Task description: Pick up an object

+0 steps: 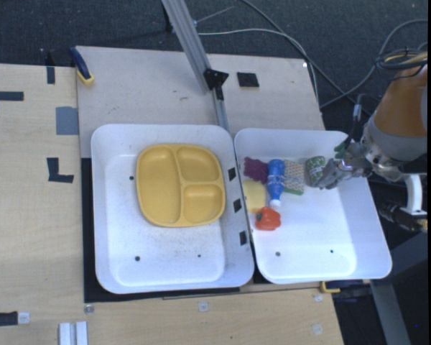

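Objects for picking lie clustered in the far left part of the right bin (pixel 359 257): blue bottle (pixel 275 178), purple piece (pixel 255 169), orange piece (pixel 267 220). We cannot tell the gripper's (pixel 329 175) state. We advise descending squarely over the bottle; open floor lies nearer, while the far rim crowds close.

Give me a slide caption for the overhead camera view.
Gripper beside cluttered objects in right bin; yellow divided plate in left bin.
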Controlling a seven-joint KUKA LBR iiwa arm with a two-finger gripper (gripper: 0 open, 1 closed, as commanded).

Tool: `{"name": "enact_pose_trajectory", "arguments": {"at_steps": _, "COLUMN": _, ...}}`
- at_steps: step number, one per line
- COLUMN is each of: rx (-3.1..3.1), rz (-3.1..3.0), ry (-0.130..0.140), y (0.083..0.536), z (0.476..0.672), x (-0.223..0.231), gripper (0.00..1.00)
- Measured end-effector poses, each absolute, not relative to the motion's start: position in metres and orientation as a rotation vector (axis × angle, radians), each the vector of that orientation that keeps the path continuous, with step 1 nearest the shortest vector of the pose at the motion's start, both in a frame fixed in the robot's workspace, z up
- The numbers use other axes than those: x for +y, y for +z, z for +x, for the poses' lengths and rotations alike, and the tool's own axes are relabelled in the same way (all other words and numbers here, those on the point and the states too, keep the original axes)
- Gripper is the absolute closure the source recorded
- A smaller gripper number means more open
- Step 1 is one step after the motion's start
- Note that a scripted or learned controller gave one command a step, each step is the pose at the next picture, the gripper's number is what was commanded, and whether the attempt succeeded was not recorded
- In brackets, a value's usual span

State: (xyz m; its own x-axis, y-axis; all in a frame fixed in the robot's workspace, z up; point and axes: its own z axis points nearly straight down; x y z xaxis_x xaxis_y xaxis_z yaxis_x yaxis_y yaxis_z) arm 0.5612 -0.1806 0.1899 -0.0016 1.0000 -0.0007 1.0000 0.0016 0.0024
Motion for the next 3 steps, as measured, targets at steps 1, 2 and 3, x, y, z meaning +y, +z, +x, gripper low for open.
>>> {"name": "enact_pose_trajectory", "arguments": {"at_steps": 1, "rx": 2.222, "rz": 2.219, "ry": 0.001, "y": 0.215, "z": 0.562, "x": -0.180, "gripper": 1.00}}
{"name": "enact_pose_trajectory", "arguments": {"at_steps": 2, "rx": 2.228, "rz": 2.216, "ry": 0.000, "y": 0.213, "z": 0.567, "x": -0.136, "gripper": 1.00}}
{"name": "enact_pose_trajectory", "arguments": {"at_steps": 3, "rx": 2.231, "rz": 2.215, "ry": 0.001, "y": 0.224, "z": 0.575, "x": -0.082, "gripper": 1.00}}
